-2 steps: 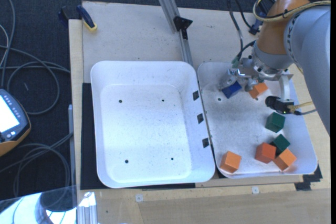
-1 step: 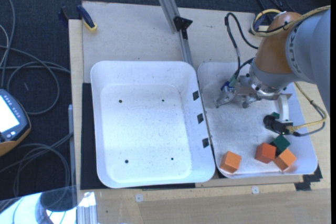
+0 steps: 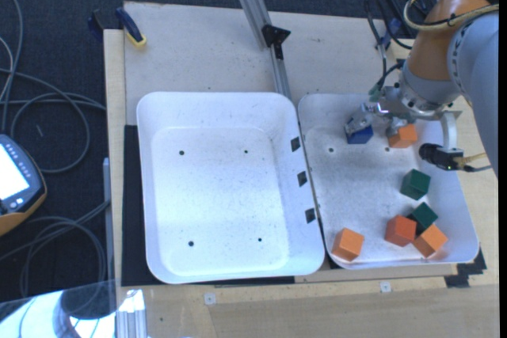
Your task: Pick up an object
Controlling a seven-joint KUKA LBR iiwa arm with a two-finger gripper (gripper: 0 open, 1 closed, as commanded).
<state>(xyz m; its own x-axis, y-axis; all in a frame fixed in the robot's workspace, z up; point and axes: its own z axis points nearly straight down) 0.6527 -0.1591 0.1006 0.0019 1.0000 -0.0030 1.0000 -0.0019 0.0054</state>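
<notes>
While the grey two-finger gripper is hovering over the right white bin, a small blue block seems pinched — barely, so it risks slipping free.

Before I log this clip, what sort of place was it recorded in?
Most likely a robotics lab bench set up for grasping trials. A grey and orange arm reaches over two white bins, small coloured blocks lie loose in the right one, and cables trail across the dark carpet beside the bench.
</notes>
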